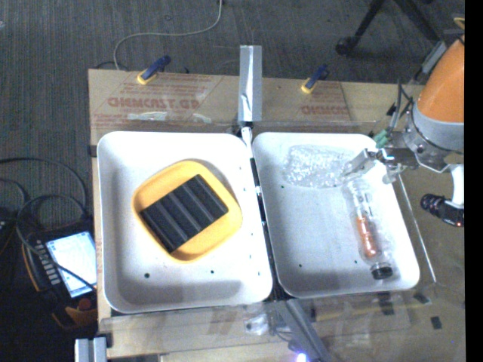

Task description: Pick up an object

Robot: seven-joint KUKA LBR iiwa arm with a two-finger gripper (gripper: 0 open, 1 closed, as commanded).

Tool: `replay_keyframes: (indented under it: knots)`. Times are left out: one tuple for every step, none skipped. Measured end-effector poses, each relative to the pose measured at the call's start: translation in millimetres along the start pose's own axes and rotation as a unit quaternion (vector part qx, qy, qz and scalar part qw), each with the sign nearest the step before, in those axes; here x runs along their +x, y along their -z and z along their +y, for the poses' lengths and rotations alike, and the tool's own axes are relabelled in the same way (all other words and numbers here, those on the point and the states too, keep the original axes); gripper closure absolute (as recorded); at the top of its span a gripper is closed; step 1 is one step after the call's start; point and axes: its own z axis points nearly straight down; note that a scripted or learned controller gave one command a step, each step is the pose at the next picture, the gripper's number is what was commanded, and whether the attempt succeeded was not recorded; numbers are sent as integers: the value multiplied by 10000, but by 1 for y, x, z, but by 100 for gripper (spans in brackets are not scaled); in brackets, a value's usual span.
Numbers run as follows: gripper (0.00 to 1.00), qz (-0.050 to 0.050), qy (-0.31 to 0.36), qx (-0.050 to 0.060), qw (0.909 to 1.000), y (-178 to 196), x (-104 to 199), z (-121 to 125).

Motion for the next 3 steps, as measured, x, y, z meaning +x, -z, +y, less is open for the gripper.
replay_keyframes:
  knots:
    - [0,30,149,14,9999,-124,-39,-7]
    - [0,-7,1093,-109,9940,-136,-40,-14]
    - [100,0,1100,-125,9939,-127,-38,-13]
